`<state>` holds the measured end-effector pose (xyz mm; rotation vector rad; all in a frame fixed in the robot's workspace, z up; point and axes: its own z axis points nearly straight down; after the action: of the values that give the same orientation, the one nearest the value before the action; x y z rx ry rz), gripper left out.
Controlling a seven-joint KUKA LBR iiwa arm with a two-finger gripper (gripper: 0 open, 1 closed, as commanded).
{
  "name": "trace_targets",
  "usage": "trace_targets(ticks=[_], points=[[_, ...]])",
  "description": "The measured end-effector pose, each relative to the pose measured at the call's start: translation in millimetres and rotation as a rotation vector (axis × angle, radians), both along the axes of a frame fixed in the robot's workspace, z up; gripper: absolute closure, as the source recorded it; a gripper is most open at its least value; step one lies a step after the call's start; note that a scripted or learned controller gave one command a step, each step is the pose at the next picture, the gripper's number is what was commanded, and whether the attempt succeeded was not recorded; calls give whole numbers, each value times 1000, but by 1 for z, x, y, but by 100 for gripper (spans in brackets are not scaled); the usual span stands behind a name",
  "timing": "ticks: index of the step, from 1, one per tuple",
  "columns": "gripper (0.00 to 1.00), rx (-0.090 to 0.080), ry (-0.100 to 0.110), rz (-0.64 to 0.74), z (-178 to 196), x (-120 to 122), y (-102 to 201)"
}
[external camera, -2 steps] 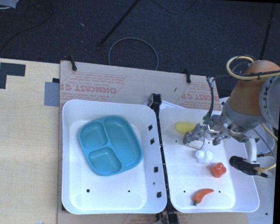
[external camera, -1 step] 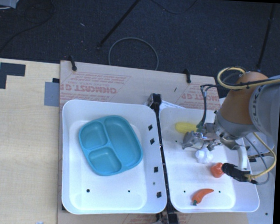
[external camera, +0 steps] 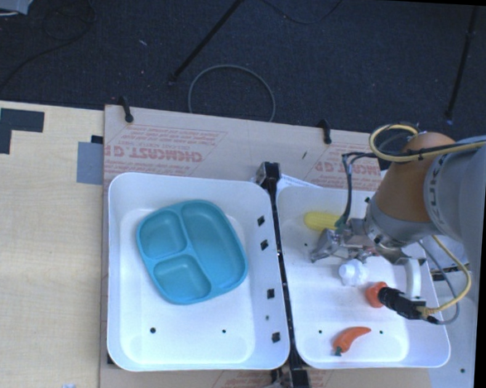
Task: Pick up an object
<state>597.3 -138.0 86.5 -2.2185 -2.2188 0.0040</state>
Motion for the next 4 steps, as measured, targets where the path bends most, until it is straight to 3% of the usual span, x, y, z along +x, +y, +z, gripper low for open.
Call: trace_targets(ticks=[1, 3, 4], points=[[100, 0, 1, -3, 11, 0, -1], [100, -2, -9, 1, 135, 11, -6], [100, -1, -5, 1, 160, 11, -7]])
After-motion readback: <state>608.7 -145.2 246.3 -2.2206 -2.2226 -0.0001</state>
